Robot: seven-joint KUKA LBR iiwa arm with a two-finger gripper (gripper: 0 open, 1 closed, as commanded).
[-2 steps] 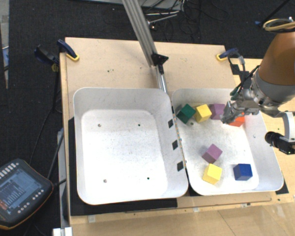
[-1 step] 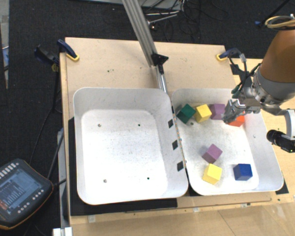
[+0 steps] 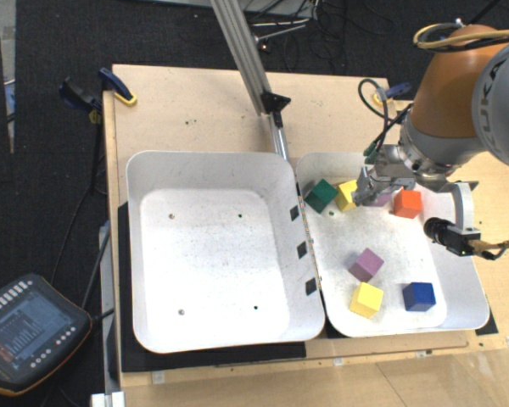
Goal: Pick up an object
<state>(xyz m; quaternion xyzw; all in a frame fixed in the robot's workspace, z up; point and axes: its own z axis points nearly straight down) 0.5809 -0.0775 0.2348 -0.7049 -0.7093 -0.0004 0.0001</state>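
The right bin [image 3: 458, 308] holds several small blocks. A green block [image 3: 321, 196] and a yellow block [image 3: 346, 196] lie at its far left end. An orange block [image 3: 407, 203] sits near the far right. Toward the front lie a purple block [image 3: 366, 264], a second yellow block [image 3: 366, 299] and a blue block [image 3: 418, 296]. My gripper [image 3: 372, 192] reaches down at the far end of the bin, between the yellow block and the orange block. A purplish piece shows just under it, mostly hidden.
The left bin [image 3: 144, 227] stands beside the right one, sharing a middle rim with black clips. A metal pole [image 3: 242, 41] slants down to the bins' far edge. A cable and black connector [image 3: 445, 231] hang off the wrist over the right bin. Clamps sit at the bench's far corners.
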